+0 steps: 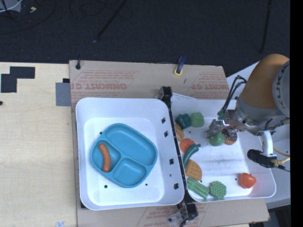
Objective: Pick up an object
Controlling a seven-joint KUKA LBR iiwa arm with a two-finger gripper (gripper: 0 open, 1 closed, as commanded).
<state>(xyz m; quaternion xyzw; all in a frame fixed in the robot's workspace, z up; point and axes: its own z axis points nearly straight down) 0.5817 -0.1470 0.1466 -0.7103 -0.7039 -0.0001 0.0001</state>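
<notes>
Grey arm (265,98) reaches low into right bin (265,186); fingers' (221,129) grip seemingly unclear.

The pale wooden tabletop (33,150) carries a flat brown cardboard sheet with red printing (118,79), held at its far edge by a blue and yellow clamp (179,66). Two shallow white plastic bins lie side by side on the cardboard, the left bin (90,112) touching the right bin (262,186). Dark grey and black rectangular patches (62,93) mark the wood left of the cardboard.

Even overhead light, soft shadows, mild glare on the shallow white plastic bins (85,122); dark background, slightly soft focus.
</notes>
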